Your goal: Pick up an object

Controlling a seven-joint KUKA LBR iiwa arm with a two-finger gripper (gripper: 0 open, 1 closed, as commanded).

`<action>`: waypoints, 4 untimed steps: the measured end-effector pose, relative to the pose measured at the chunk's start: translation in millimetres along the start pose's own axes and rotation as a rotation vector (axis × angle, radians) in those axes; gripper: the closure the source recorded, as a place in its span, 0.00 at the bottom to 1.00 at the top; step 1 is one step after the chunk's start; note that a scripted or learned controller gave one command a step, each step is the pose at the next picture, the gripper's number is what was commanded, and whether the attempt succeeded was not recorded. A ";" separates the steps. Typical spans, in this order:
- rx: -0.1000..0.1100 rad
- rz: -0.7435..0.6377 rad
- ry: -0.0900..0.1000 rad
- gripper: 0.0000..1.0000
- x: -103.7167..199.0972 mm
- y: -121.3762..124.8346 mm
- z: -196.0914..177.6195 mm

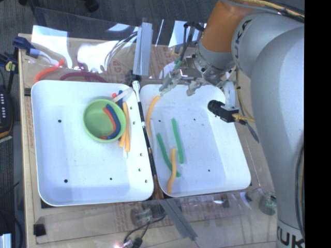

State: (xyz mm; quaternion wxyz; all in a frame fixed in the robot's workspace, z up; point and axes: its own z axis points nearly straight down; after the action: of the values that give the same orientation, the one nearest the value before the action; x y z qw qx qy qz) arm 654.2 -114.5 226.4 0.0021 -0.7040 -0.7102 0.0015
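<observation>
My gripper (pixel 179 88) hangs over the far edge of the right bin (pixel 227 154), its fingers spread open with nothing between them. Below it in that bin lie a curved orange stick (pixel 151 110) by the left wall, two green sticks (pixel 177 133) (pixel 163 146) in the middle, and another orange stick (pixel 172 168) crossing the lower green one. The left bin (pixel 67 164) holds a green bowl (pixel 99 119) with red and blue strips (pixel 111 119) inside, and orange sticks (pixel 125 134) along its right side.
The arm's grey body (pixel 274 87) covers the right side of the view. A black cable clip (pixel 221 110) sticks out over the right bin's far right corner. Plastic sheeting and cables (pixel 98 53) lie behind the bins.
</observation>
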 end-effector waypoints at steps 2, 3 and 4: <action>-0.009 -0.252 -0.001 0.00 -37.6 -55.8 131.8; -0.009 -0.255 -0.005 1.00 -39.1 -55.5 120.8; -0.005 -0.153 -0.002 1.00 39.7 -38.0 24.7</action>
State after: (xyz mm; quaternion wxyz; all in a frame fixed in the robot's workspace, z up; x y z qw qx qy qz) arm 615.8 -75.1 201.9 -0.0003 -0.6478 -0.7618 0.0003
